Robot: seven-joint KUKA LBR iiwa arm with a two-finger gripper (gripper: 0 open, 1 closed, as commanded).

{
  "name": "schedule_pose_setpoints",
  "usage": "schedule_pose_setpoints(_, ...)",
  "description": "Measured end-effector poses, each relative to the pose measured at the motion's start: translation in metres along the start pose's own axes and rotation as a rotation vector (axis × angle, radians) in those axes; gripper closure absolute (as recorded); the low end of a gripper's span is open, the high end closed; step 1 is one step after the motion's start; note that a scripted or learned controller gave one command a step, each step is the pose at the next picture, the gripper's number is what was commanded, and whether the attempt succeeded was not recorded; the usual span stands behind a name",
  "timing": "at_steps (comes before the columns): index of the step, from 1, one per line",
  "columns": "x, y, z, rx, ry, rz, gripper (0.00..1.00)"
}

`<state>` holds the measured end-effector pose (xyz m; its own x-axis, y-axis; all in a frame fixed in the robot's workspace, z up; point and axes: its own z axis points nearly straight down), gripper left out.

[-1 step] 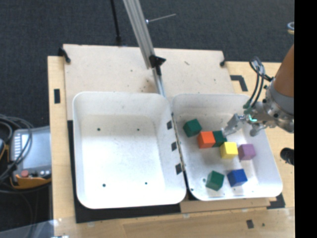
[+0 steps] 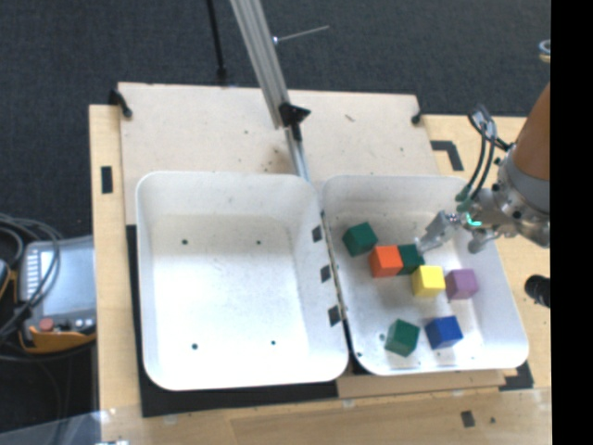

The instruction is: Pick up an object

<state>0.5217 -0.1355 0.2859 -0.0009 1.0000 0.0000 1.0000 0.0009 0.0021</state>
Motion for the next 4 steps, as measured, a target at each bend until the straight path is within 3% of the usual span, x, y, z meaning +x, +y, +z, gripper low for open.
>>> schedule_pose_setpoints(2, -0.005, -0.001, 0.105, 0.008, -0.001, 0.002, 0.0)
schedule_pose_setpoints(3, -0.008, 0.009, 0.158, -0.005, -0.008, 0.005, 0.0)
schedule_pose_setpoints(4, -0.008, 0.011, 0.144, -0.012, -0.005, 0.01, 1.0)
